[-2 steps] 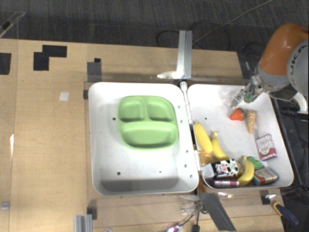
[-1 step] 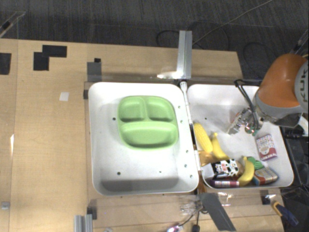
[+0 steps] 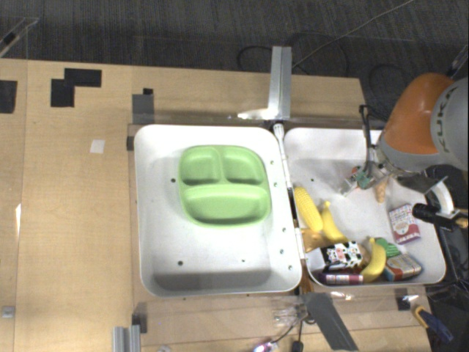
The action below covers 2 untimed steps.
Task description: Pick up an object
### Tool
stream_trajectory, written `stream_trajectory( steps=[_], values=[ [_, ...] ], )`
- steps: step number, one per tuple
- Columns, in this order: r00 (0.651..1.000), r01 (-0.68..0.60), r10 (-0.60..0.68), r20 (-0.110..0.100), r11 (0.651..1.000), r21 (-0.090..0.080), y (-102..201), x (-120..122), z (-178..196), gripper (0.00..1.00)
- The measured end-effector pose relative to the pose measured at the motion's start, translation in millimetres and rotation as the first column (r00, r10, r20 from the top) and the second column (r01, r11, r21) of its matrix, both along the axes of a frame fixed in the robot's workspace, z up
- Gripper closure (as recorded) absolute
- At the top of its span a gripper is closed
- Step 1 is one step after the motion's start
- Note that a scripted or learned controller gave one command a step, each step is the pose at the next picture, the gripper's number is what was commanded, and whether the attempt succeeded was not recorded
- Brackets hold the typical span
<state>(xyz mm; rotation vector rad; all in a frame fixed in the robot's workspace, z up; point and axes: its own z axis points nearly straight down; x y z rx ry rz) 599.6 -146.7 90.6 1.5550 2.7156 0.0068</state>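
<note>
The right bin holds several small objects. A yellow corn cob lies at its left wall with a yellow piece beside it. A black-and-white spotted item, a yellow banana and a dark tube crowd the front edge. A red-and-white packet lies at the right. My gripper hangs low over the bin's middle-right, under the orange band, with a small greenish-red thing right at its tip. I cannot tell whether that thing is held.
The left bin carries a green divided plate. A metal post stands behind the wall between the bins. A red-and-white box sits in the right bin's front corner. Wooden bench lies to the left.
</note>
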Motion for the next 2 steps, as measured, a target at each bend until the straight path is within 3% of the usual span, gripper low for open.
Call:
stream_trajectory(
  steps=[1, 2],
  values=[
    [0.939, 0.343, -0.343, 0.001, 0.939, 0.006, 57.8, 15.4, -0.2, 1.0],
    [0.939, 0.345, -0.345, 0.002, 0.939, 0.005, 56.2, 15.3, -0.1, 0.0]
  ],
)
